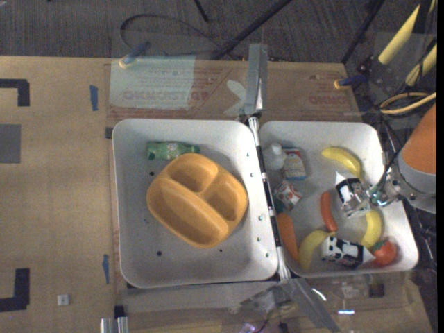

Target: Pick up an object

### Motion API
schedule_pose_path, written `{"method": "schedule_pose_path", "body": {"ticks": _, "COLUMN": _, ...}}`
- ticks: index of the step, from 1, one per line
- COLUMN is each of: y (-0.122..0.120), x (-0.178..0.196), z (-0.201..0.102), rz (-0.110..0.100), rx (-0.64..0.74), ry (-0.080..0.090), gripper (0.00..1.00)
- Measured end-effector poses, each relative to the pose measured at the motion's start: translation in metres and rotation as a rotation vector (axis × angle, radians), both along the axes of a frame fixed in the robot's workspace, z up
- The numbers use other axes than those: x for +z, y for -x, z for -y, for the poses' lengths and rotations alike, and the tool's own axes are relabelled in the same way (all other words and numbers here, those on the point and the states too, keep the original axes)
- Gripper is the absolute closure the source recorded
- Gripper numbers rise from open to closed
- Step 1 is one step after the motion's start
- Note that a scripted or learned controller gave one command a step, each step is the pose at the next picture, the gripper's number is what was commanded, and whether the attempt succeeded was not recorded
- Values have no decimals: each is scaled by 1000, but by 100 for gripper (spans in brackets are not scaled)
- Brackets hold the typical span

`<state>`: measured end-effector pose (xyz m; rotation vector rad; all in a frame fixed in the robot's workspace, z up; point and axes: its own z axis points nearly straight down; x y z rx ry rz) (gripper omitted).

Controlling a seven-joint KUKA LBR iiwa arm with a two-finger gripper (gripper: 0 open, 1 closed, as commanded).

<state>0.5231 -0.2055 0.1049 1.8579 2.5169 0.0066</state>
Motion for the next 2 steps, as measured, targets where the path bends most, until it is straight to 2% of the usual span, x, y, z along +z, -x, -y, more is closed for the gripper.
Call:
{"method": "schedule_pose_path", "body": {"ticks": 1, "y": -57, "x": 104, "z": -40, "rz": -10, "rx": 118, "ry": -2, "gripper": 100}}
{"method": "schedule_pose_path", "body": {"ticks": 2, "y": -13, "x": 132, "z": -84, "rz": -14, "rx": 348, "ry": -3, "gripper": 100}}
